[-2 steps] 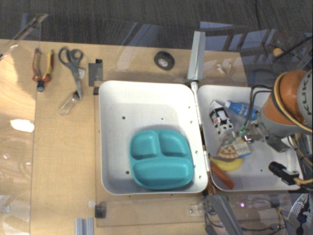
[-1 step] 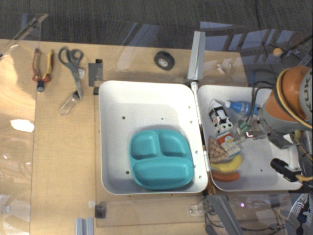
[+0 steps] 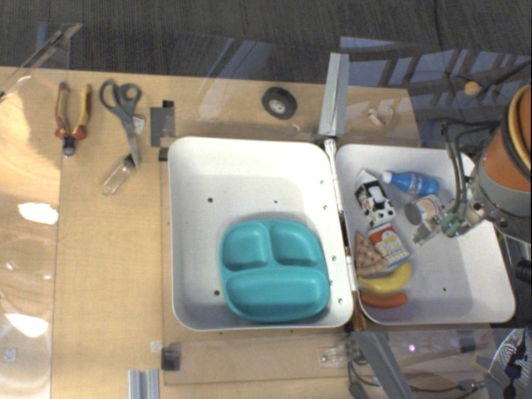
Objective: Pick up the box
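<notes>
While the gripper (image 3: 426, 221) hangs low over the right bin (image 3: 465, 293), just beside the box (image 3: 383, 248), I read this as the approach step, with nothing visibly held. The box lies flat near that bin's left wall, between a black-and-white carton (image 3: 373, 200) above it and a banana (image 3: 389, 279) below, with a blue bottle (image 3: 413, 182) further up. From this slanted view I cannot tell whether the gripper is open or closed, so next I would probably shift it left over the box, clear of the neighbours, then descend and close
</notes>
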### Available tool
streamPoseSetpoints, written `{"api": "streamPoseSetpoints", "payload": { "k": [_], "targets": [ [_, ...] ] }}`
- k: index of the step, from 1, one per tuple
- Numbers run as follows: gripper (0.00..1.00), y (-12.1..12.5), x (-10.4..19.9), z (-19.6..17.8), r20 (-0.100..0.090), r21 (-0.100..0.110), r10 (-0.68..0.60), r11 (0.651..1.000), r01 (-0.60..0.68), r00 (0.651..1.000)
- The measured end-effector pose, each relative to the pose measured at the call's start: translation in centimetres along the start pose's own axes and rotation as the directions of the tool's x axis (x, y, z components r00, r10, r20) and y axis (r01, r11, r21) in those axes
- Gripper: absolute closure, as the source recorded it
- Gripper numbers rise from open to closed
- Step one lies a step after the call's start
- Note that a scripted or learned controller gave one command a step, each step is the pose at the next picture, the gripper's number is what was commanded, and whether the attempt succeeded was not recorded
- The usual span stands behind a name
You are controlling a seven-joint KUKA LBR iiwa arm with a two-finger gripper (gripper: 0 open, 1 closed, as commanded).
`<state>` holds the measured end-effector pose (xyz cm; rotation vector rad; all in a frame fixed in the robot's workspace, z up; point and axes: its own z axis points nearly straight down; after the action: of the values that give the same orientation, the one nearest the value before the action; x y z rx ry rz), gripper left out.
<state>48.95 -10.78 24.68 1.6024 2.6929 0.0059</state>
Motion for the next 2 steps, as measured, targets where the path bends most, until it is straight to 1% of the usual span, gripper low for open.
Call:
{"api": "streamPoseSetpoints", "payload": {
  "k": [1,2],
  "targets": [
    [1.00,5.3,2.0,3.7,-0.001,0.004,0.388,0.922,-0.388,0.922],
    [1.00,3.0,5.1,-3.1,0.001,-0.002,-0.374,0.927,0.374,0.927]
  ]
}}
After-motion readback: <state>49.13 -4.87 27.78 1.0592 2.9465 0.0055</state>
